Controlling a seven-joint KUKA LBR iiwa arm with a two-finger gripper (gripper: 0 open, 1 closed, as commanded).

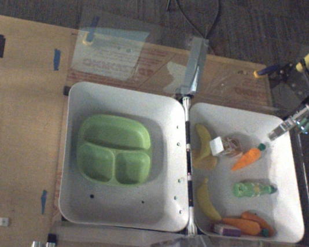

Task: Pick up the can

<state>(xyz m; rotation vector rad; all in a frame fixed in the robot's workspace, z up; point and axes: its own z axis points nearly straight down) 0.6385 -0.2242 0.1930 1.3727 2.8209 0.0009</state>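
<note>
Status: pick not yet done, by my read. Nothing is lifted; all items lie in the right bin [297, 199]. The likely can [233, 145] is a small brownish item in the bin's upper-left part, touching a white block [216, 145], just beside a banana [202, 141] and near a carrot [246, 158]. ID uncertain, too small to confirm.

Arm pose: reaches in from the right, gripper [286, 127] slanted down-left over the bin's upper-right corner, apart from the can. Tool state: I cannot tell if spread or pressed together. Approach, grasp and lift all remain.
</note>
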